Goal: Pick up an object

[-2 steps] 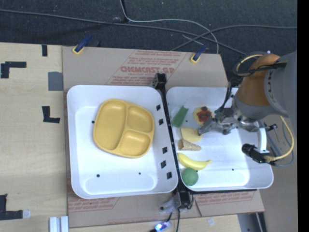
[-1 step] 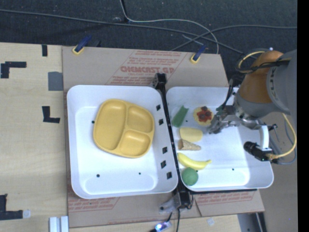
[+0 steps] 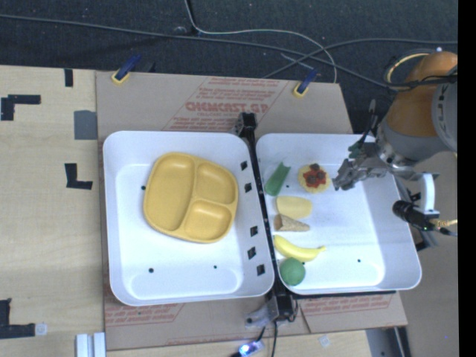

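1. Nearest pickable obj: small tart point(image 3: 314, 177), red-topped, at 12 o'clock in the right bin point(image 3: 387, 222), lying free.
2. Hand point(image 3: 346, 178) sits just beside it at 3 o'clock; can't tell if spread or pressed together, nothing seen betw. it.
3. Likely best: centre over tart, drop straight, avoid green wedge point(image 3: 277, 178) at its 9.
4. Banana point(image 3: 297, 249), green ball point(image 3: 293, 272) at 6; yellow tray point(image 3: 190, 197) in left bin point(image 3: 126, 222).

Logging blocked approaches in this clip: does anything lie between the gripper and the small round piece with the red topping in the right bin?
Nothing visible does. The gripper sits just right of the round red-topped piece, with bare bin floor between them. The green stick, pale yellow piece and banana lie on the piece's far side, left and below.
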Motion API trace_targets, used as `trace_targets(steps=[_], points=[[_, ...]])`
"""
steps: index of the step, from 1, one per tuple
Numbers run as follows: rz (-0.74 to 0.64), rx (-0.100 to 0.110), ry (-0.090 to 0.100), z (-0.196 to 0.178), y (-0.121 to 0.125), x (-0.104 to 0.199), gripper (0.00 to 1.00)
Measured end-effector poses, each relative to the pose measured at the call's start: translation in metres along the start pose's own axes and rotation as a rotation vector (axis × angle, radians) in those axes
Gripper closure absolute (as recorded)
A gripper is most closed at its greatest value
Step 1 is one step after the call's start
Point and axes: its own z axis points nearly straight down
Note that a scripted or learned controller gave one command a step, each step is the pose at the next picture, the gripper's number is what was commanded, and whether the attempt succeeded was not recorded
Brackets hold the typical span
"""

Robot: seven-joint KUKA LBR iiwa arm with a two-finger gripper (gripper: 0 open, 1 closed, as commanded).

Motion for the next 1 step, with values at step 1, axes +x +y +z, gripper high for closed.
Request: trace_targets(steps=[1], points=[[0.000,0.000,0.000,-0.0489,0.0016,0.0001,1.00]])
